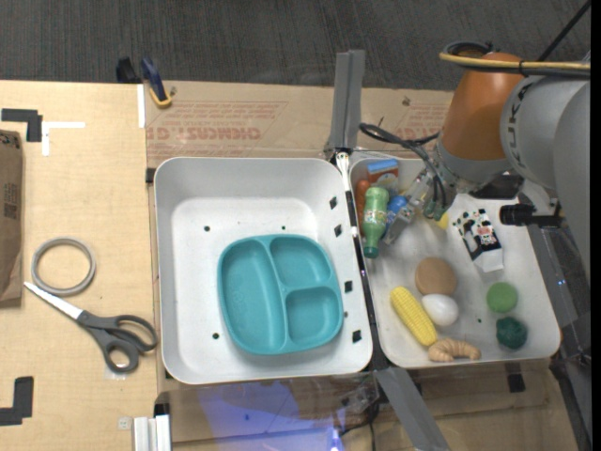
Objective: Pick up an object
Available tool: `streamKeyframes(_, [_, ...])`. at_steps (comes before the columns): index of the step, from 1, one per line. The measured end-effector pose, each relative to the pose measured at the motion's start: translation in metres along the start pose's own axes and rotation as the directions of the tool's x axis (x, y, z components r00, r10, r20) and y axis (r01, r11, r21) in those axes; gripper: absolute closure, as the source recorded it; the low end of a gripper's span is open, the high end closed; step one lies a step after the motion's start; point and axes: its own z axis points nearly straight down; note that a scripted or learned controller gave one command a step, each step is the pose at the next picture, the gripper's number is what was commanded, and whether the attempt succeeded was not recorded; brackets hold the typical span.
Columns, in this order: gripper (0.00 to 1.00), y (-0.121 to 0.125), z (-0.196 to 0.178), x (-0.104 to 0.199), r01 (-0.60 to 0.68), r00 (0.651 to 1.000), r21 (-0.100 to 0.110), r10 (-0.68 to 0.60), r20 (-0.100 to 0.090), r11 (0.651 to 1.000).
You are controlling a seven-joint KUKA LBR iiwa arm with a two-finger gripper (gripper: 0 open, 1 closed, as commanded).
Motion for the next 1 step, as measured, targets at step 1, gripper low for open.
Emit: streamKeyframes(1, [0.00, -0.0529, 0.0007, 0.0238, -0.123, 0.992, 0.000, 0.123, -0.002, 0.992])
